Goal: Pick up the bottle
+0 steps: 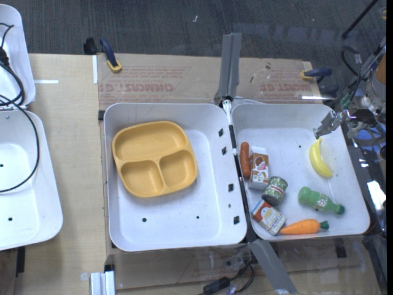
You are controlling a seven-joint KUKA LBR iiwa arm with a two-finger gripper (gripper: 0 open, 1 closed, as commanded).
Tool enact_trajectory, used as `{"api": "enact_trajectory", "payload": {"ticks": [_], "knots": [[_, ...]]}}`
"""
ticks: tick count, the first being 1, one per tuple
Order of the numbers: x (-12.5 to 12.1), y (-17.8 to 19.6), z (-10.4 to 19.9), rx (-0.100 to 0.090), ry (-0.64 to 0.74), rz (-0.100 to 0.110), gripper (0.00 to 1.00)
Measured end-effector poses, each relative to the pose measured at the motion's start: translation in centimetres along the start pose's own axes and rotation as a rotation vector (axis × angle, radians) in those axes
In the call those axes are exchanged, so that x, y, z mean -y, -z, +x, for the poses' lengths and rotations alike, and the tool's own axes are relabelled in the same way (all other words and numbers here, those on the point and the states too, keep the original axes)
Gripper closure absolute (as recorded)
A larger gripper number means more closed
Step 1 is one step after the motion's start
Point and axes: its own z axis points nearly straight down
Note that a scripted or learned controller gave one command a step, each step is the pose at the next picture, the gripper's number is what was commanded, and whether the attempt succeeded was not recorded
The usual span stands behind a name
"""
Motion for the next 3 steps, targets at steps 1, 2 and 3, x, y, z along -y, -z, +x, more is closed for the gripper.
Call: {"api": "enact_trajectory", "payload": {"ticks": [1,2,3], "knots": [[0.0,0.0,0.0,0.0,0.0,0.0,0.0],[0.1,-9.5,2.1,0.0,-0.105,0.001,0.0],[4.9,-12.3,0.5,-0.002,0.116,-0.001,0.0]]}}
